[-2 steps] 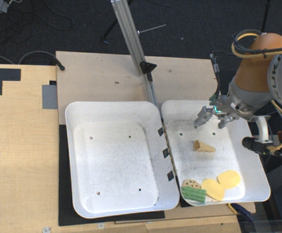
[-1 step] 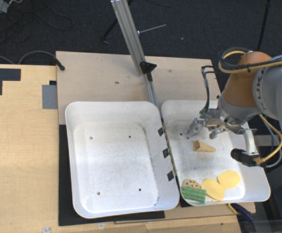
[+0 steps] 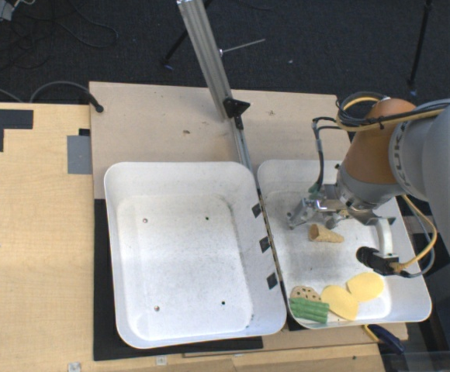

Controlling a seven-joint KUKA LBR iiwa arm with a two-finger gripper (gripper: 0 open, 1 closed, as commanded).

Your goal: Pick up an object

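My gripper (image 3: 316, 212) hangs low over the middle of the right bin (image 3: 287, 178), below the grey arm with its orange band (image 3: 368, 157). A small tan cone-shaped piece (image 3: 326, 235) lies on the bin floor just under and slightly nearer than the gripper; whether they touch I cannot tell. At the bin's near edge lie two yellow rounded pieces (image 3: 365, 287) (image 3: 340, 301), a green ridged piece (image 3: 310, 310) and a small brown dotted piece (image 3: 306, 293).
The left bin (image 3: 180, 250) adjoins the right one, with black clips (image 3: 264, 243) along the shared rims. A slanted aluminium rail (image 3: 213, 68) rises behind the bins. Cables (image 3: 388, 262) hang off the arm at the right bin's edge.
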